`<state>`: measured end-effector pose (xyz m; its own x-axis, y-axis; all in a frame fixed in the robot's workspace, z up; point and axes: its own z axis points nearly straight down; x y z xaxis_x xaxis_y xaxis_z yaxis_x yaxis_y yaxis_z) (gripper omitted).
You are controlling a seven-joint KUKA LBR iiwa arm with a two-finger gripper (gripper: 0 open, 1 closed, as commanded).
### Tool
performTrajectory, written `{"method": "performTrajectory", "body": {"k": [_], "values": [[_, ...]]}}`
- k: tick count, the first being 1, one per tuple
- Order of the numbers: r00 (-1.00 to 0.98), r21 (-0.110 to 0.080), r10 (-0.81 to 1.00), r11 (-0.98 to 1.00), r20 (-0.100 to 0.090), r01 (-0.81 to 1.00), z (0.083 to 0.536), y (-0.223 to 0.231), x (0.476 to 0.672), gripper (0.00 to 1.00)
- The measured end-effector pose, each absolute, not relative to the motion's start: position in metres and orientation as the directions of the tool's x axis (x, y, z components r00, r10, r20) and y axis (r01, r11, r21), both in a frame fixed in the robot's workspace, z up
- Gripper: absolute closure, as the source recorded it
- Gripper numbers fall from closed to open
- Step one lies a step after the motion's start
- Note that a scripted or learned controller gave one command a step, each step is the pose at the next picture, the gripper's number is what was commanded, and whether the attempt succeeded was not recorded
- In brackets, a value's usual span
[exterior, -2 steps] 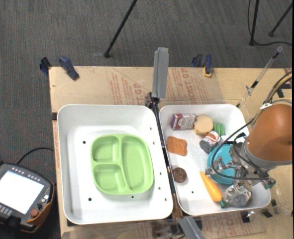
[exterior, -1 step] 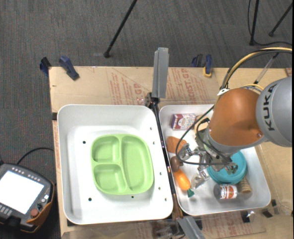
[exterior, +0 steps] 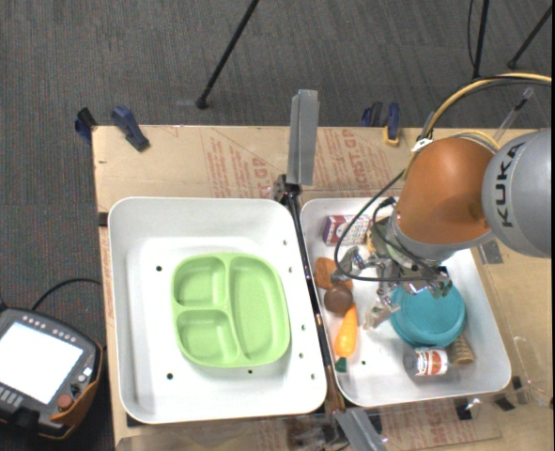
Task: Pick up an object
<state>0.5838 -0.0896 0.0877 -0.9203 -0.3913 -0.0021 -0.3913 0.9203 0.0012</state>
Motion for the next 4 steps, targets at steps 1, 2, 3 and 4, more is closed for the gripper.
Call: {"method": "performTrajectory", "body": {"k": [1, 2, 3, 4], "values": [[-0.933, 0.002, -0.361, 0.933, 0.000, -0.361, 0.087, -0.110, 0.545, 0.00], [-0.932, 0.003, -0.364, 0.932, -0.002, -0.364, 0.097, -0.108, 0.546, 1.00], [-0.931, 0.004, -0.364, 0.931, -0.001, -0.364, 0.096, -0.108, 0.546, 0.00], [-0.925, 0.002, -0.381, 0.925, 0.000, -0.381, 0.087, -0.120, 0.562, 0.00]]}}
